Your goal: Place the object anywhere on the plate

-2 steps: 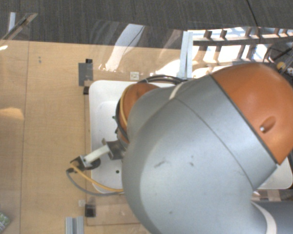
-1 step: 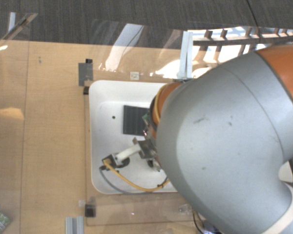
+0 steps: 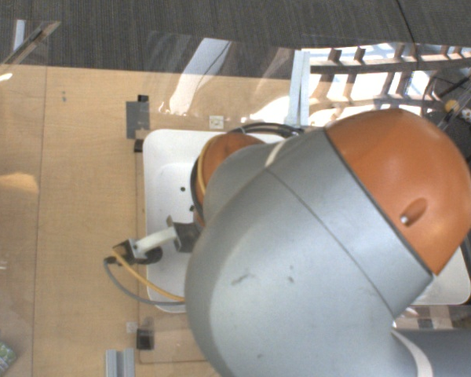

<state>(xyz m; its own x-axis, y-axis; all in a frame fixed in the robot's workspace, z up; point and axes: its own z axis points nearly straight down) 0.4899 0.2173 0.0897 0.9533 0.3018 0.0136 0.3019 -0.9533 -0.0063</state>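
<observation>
The grey arm (image 3: 298, 265) reaches in from the right and covers most of both bins. Its big orange joint cap (image 3: 408, 179) sits at the upper right, and the smaller orange band (image 3: 218, 162) above the wrist hangs over the left bin (image 3: 161, 175). A white tube fitting (image 3: 153, 244) with yellow and grey cables (image 3: 133, 277) sticks out leftwards from the wrist, over the bin's left rim. The arm hides whatever lies beneath it in the bins.
Bare wooden bench (image 3: 63, 195) lies to the left of the bins. A black bracket (image 3: 138, 116) stands at the left bin's far corner, another (image 3: 144, 338) at its near corner. A metal frame (image 3: 377, 77) stands at the back right.
</observation>
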